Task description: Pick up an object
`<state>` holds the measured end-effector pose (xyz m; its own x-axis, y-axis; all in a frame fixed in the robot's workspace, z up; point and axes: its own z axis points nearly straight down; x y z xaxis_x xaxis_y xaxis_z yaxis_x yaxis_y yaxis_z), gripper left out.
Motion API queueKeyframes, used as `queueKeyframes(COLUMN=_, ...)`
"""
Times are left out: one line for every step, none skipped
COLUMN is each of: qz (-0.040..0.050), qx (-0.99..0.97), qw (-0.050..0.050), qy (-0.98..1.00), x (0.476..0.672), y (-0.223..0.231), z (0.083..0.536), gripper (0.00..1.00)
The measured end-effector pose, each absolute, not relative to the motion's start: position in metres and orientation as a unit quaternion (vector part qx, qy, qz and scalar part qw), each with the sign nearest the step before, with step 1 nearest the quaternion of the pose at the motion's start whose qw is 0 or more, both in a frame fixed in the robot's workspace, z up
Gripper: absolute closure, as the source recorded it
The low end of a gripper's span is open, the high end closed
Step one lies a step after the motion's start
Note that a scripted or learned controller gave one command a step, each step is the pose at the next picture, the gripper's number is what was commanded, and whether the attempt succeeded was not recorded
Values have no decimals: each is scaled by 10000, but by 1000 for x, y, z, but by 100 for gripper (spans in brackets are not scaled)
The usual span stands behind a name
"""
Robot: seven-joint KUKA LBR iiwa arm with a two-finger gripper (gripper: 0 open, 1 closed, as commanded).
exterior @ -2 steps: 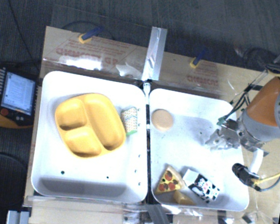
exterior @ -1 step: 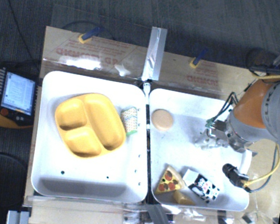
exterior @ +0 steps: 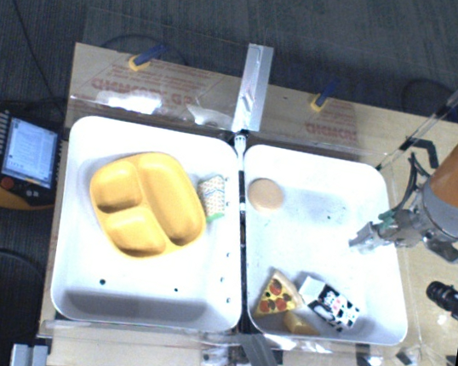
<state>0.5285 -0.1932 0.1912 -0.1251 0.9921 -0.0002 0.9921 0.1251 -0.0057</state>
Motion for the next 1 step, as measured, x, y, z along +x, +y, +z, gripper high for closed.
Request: queueKeyframes(qz=16, qx=-5799, qw=5, qy=-8147, x=505, y=-225, z=264, gripper=100)
